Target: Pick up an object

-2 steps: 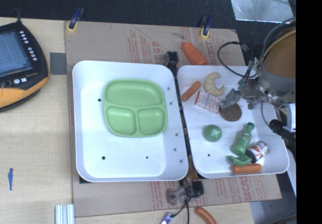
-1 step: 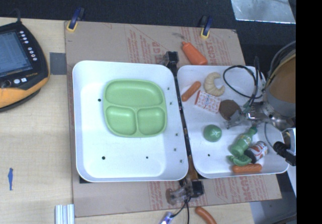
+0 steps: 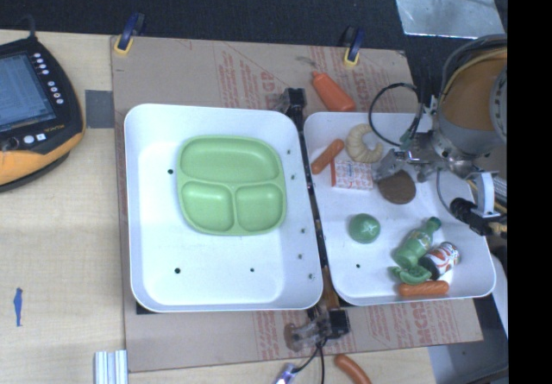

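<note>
Where the bench begins at the left, a pendant [image 3: 34, 106] with a grey screen and orange rim lies on the wood. Next comes the left bin [image 3: 155, 279], which holds a green divided plate [image 3: 231, 185] near its middle. A carrot [image 3: 332, 91] lies on the cardboard just beyond the top of the gap between bins. The right bin [image 3: 345, 287] carries the clutter: a small carrot [image 3: 326, 156] at its upper left, a red-patterned packet [image 3: 352, 175] beside it, and a pale ring [image 3: 366, 143] above that. Lower down sit a green ball [image 3: 364, 228], a green bottle [image 3: 417, 243], a small can [image 3: 442, 260] and a sausage [image 3: 423, 290] along the near wall. A brown disc [image 3: 398, 190] lies just under the gripper [image 3: 405, 160], which hangs over the bin's upper right on the arm [image 3: 473, 97]. Whether its jaws are parted or closed cannot be made out, and nothing can be seen held between them.
</note>
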Controlling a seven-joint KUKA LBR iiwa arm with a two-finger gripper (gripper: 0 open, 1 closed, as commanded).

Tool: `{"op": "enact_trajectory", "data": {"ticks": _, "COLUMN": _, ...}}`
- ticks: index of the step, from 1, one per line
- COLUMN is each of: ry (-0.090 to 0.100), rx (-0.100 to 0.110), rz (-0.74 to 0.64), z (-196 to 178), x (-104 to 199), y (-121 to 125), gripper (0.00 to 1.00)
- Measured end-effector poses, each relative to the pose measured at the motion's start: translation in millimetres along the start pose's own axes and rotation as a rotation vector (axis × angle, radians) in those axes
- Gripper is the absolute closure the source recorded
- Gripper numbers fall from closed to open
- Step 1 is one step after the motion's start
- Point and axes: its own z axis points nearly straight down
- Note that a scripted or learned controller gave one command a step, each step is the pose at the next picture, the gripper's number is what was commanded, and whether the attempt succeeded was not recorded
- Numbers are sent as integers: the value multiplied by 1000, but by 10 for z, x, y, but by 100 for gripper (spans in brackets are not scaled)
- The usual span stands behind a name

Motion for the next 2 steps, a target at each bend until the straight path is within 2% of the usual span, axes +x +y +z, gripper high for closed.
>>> {"op": "enact_trajectory", "data": {"ticks": 1, "ry": -1, "rx": 2, "rz": 0, "z": 7, "x": 137, "y": -213, "gripper": 0}}
{"op": "enact_trajectory", "data": {"ticks": 2, "ry": -3, "rx": 2, "rz": -3, "z": -108, "x": 123, "y": -207, "gripper": 100}}
